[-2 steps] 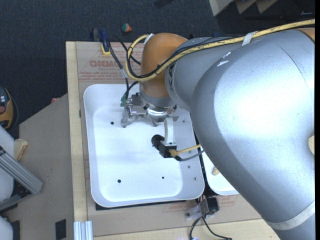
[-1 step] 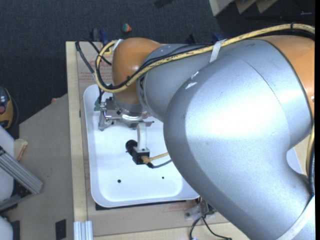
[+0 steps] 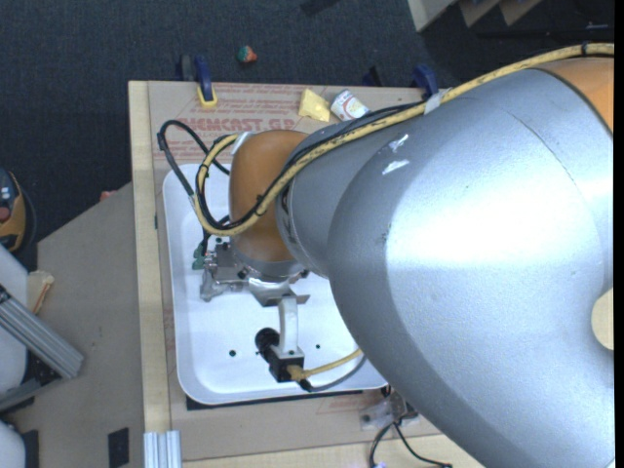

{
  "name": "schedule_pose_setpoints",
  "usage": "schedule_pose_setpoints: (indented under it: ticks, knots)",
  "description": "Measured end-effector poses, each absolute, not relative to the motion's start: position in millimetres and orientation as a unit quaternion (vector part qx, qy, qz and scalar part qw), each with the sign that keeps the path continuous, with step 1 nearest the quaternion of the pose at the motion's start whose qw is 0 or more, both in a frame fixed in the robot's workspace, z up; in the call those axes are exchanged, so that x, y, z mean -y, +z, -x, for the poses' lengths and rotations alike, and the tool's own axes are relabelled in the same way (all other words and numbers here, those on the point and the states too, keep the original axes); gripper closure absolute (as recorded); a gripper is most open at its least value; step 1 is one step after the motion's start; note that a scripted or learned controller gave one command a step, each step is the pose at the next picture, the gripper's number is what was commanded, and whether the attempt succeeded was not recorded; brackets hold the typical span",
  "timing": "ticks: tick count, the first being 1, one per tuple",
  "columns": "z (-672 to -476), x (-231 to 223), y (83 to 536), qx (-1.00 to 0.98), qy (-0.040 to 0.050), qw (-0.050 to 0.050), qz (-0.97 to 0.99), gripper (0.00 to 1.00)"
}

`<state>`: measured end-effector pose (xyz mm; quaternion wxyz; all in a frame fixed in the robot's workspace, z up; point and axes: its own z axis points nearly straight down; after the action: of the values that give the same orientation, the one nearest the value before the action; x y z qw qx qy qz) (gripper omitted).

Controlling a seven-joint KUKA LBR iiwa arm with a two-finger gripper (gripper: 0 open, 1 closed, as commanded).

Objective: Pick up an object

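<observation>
Wooden surface (image 3: 146, 261) on dark carpet (image 3: 88, 27); one white bin (image 3: 195, 364) mid-left. Top edge: two blue clamps (image 3: 205, 72), one yellow piece (image 3: 313, 105), one white item (image 3: 347, 103). Pincer (image 3: 222, 273) over bin, grip state can't tell.

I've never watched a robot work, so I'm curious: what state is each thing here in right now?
White bin: flat on the bench, partly covered by the arm.
Arm: stretched in from the right, bent down over the bin.
End effector: low over the bin, mostly hidden under the wrist.
Yellow piece: lying on the bench's far edge, outside the bin.
Blue clamp: gripping the bench's far edge.
</observation>
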<state>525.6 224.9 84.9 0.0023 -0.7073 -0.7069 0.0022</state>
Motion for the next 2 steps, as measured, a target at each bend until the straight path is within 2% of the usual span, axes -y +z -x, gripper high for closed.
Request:
schedule_pose_setpoints:
  ticks: [1,2]
  knots:
    - [-529.4,-225.3,96.2,0.706,-0.0015,0.001,0.708,1.00]
    - [-478.1,-225.6,221.6,0.708,-0.0040,0.000,0.706,1.00]
